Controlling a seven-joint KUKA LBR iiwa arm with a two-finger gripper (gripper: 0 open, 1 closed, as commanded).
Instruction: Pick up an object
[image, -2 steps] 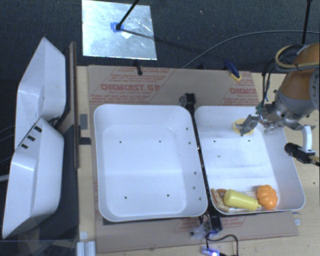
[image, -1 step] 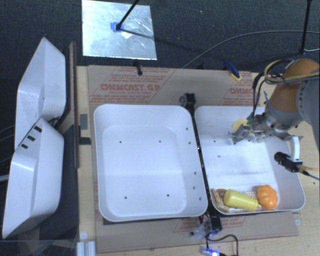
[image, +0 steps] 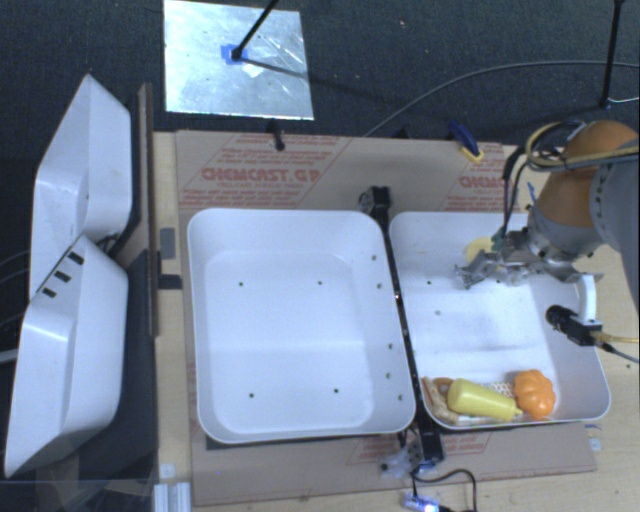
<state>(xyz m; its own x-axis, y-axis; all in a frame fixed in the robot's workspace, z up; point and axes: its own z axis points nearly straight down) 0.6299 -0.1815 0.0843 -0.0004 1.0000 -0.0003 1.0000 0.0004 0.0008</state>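
My gripper (image: 476, 268) hangs low over the back of the right bin (image: 480, 330), reaching in from the right under the grey arm with its orange band (image: 590, 150). A small pale yellow thing (image: 479, 247) lies right beside the gripper's far side; whether it is held cannot be made out. Along the bin's front wall lie a yellow bottle-shaped object (image: 482, 398), an orange rounded object (image: 535, 392) to its right, and a flat patterned item (image: 438, 390) partly under the yellow one.
The left bin (image: 290, 320) stands beside the right one, with a black divider strip (image: 400, 310) between them. A black connector with cable (image: 570, 322) hangs over the right bin's right side. White moulded covers (image: 75, 270) stand far left.
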